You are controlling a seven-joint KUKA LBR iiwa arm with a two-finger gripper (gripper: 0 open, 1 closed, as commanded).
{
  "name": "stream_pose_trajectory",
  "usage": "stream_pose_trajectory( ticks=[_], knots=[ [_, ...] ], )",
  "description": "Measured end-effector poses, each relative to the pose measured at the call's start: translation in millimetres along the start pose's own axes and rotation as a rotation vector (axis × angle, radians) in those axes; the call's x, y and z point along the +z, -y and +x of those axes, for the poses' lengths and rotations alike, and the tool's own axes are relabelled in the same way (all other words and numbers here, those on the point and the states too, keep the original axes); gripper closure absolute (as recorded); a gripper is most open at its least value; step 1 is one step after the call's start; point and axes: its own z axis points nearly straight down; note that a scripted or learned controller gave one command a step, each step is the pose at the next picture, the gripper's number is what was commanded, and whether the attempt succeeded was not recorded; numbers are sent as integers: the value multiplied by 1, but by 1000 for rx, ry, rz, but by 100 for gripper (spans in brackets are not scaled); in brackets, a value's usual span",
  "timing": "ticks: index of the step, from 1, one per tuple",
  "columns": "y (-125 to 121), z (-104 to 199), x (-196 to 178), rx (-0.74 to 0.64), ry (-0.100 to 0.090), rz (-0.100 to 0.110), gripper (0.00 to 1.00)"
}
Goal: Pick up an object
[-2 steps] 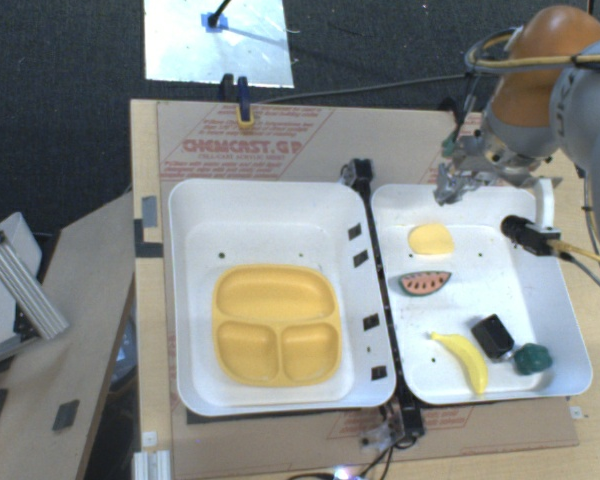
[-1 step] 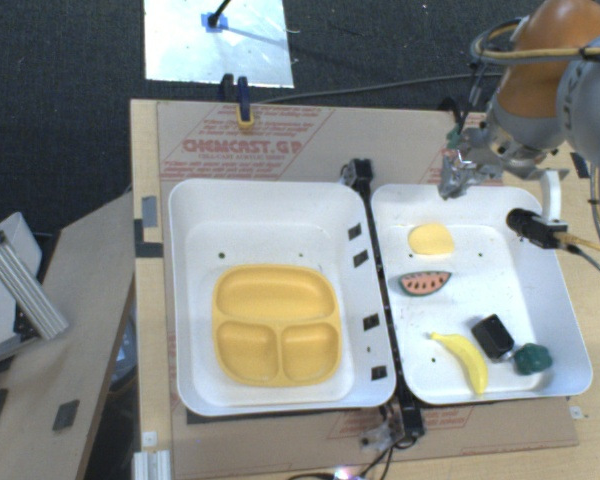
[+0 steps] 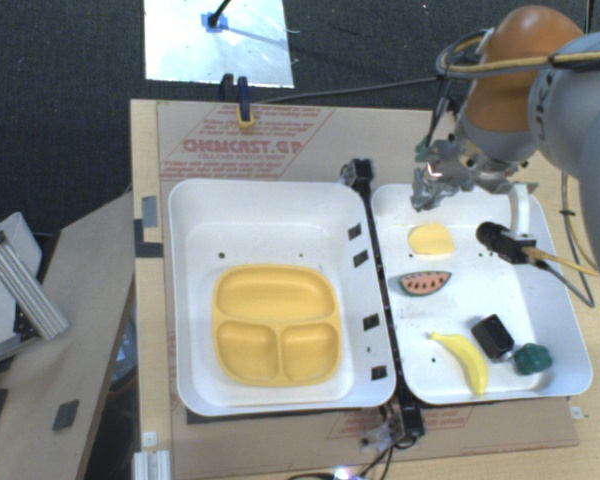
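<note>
Near the front edge of the right bin (image 3: pixel 555 298) I see the banana (image 3: pixel 462 357), then the watermelon slice (image 3: pixel 424 283), then the pale yellow piece (image 3: pixel 431 239), my likely target because the gripper (image 3: pixel 428 194) hangs just behind it, holding nothing.

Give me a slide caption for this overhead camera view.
Gripper above the right bin, near a pale yellow piece; yellow tray left.
</note>
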Motion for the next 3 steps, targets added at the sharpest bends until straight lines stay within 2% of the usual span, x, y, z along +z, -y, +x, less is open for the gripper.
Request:
stream_pose_trajectory(
  ticks=[2,3],
  knots=[
    [11,109,-14,-1,-1,0,100],
    [34,155,-30,-1,-1,0,100]
  ],
)
